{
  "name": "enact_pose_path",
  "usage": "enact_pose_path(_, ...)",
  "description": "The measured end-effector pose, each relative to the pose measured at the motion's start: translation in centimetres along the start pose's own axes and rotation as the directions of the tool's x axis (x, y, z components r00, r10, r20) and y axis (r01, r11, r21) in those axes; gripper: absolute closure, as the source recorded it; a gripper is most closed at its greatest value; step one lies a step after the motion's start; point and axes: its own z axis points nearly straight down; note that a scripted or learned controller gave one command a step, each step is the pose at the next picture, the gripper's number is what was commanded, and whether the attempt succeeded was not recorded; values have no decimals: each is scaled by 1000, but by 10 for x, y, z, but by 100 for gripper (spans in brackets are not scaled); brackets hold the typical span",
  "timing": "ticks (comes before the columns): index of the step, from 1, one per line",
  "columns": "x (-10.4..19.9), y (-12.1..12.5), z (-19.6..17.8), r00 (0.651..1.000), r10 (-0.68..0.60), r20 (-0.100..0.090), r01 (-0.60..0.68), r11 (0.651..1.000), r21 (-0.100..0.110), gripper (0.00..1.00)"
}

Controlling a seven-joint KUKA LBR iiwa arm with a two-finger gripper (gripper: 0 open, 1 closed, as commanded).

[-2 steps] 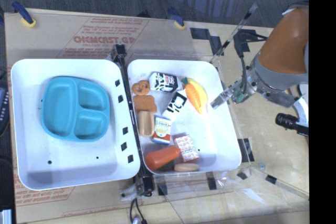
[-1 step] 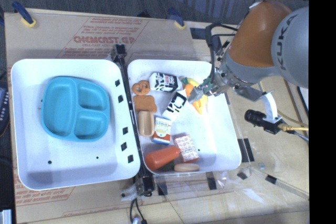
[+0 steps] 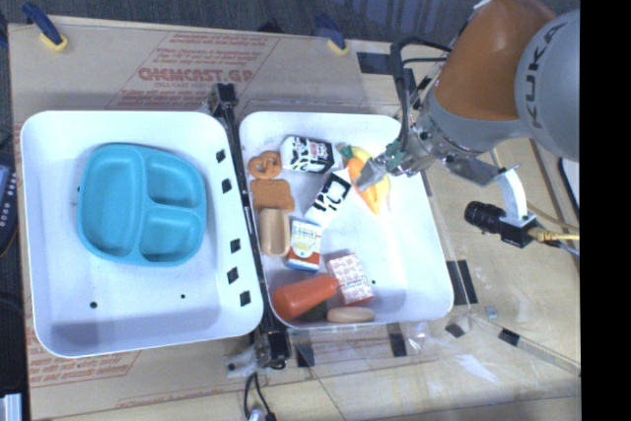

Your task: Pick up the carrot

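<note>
Two white bins side by side on cardboard printed "CHEMCAST", partly legible. Left bin (image 3: 59, 311) holds a blue divided tray (image 3: 143, 202). Right bin (image 3: 419, 256) holds mixed toy food. Arm (image 3: 503, 64) reaches in from the right, wrist low over the right bin's upper right corner.

Carrot (image 3: 373, 196) lies there, near the right wall, orange with green top; gripper (image 3: 380, 168) sits directly on or over its upper end. Cannot tell finger state or whether anything is pinched.

Judged step: grasp at the carrot, lift not yet shown. Next move calls for a firm close, then straight rise clear of the black-and-white carton (image 3: 330, 195) just beside. Small box (image 3: 305, 242) label unreadable.
</note>
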Motion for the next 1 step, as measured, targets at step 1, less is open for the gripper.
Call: enact_pose_path(1, 42, 49, -18, 996, 84, -2, -84, 996, 0, 100)
